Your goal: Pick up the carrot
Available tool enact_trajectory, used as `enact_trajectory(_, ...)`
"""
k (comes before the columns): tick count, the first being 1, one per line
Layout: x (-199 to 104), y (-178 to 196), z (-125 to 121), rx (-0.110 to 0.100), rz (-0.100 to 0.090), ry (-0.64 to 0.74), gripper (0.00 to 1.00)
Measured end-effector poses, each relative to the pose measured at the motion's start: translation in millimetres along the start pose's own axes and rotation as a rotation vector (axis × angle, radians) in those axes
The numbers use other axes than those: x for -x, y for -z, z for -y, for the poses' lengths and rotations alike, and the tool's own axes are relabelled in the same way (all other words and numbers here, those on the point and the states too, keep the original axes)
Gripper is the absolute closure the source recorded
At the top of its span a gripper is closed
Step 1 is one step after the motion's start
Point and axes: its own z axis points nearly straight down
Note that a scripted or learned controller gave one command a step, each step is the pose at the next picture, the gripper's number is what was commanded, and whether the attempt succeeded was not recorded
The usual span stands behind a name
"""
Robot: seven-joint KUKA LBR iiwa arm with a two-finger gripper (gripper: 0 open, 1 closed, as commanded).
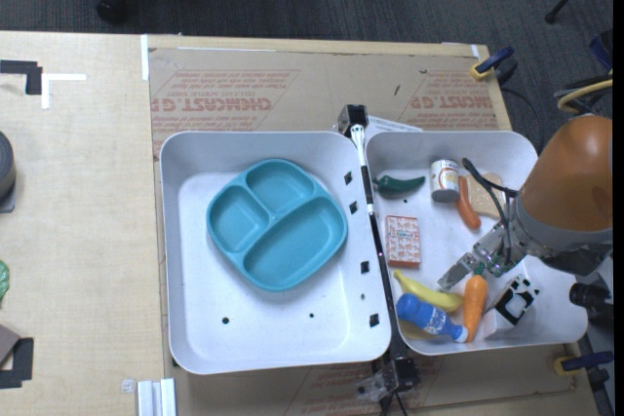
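The carrot (474,305) is bright orange and tapered. It lies nearly upright in the picture near the front of the right bin (507,151), between a blue bottle (430,319) and a black-and-white tag (517,299). My gripper (471,266) hangs just above the carrot's upper end, at the tip of the grey arm with its orange band (577,178). From this slanted angle I cannot make out whether the carrot's tip sits inside the gripper or just below it.
Around the carrot, the right bin also holds a yellow banana (425,291), a red patterned box (403,240), a reddish sausage (469,205), a small can (446,179) and a green pepper (398,181). A blue divided plate (278,224) lies in the left bin (195,307).
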Motion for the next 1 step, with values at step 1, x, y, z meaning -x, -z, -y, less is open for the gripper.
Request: enact_trajectory(1, 2.6, 9.7, -2.1, 0.006, 0.008, -0.007, 1.00)
